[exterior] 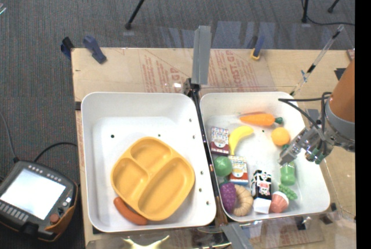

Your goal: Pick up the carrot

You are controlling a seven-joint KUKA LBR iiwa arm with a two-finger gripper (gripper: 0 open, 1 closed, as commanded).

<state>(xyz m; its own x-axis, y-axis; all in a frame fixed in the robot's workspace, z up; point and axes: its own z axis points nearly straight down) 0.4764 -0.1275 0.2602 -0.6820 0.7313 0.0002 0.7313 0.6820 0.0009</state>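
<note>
Apparently open and holding nothing, the claw [302,152] hangs near the right bin's [317,184] outer rim. Just past it toward the far wall lies an orange ball [280,136]; beyond that, the carrot [258,119], with bare floor around.

You've got two white bins [93,126] on the desk [145,68], one yellow divided plate [152,178], one sausage [130,211], one carrot [258,119], one banana [239,137], one orange [280,136], one grape bunch [228,196] and two small cartons [219,140].
</note>
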